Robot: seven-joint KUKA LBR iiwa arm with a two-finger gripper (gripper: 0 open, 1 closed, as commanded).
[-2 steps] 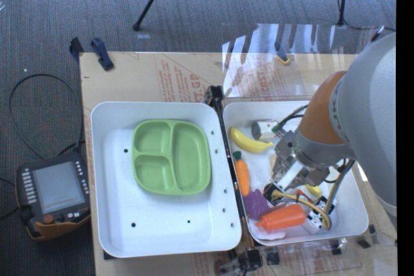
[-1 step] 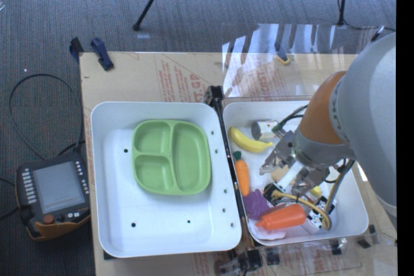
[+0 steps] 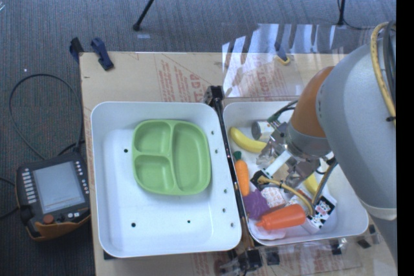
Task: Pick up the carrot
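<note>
Carrot [image 3: 242, 177] lies at 9 o'clock in right bin [image 3: 352, 224], against the left wall, below banana [image 3: 247, 140]; likely light, rigid, slick plastic, best pinched across mid-body; gripper [image 3: 284, 171] hovers at 3 o'clock of it, opening cannot be told.

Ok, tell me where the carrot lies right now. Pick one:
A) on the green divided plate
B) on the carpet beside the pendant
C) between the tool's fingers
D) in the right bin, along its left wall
D: the carrot lies in the right bin against its left wall, just below the banana, apart from the green plate in the left bin.
</note>
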